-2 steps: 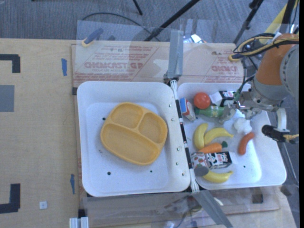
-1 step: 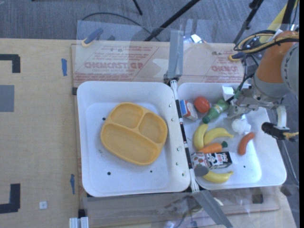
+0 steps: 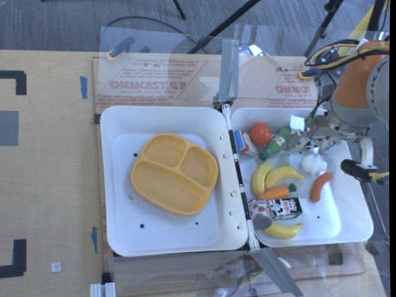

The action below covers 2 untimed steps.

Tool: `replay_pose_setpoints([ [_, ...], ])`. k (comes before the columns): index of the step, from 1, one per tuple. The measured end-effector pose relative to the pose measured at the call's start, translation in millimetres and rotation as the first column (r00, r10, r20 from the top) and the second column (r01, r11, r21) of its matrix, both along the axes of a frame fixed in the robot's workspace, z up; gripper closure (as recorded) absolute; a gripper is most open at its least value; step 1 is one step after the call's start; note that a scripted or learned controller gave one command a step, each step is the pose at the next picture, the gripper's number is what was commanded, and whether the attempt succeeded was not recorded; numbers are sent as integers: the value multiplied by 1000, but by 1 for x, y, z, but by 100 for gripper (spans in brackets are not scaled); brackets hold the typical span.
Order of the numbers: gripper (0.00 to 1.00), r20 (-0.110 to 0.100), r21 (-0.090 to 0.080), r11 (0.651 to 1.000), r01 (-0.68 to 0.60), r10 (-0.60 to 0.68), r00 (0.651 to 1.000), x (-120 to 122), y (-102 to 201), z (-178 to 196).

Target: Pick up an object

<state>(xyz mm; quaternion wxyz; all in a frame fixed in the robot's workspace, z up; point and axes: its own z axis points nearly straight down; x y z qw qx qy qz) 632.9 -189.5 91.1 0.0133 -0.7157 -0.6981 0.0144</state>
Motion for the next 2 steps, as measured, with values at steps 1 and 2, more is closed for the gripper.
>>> replay_pose_setpoints([
  [1,100,-2,-1,1000,-2,2,1000,0,1,8],
  [2,100,3,0,858,514,-514,858,9,-22,-7],
])
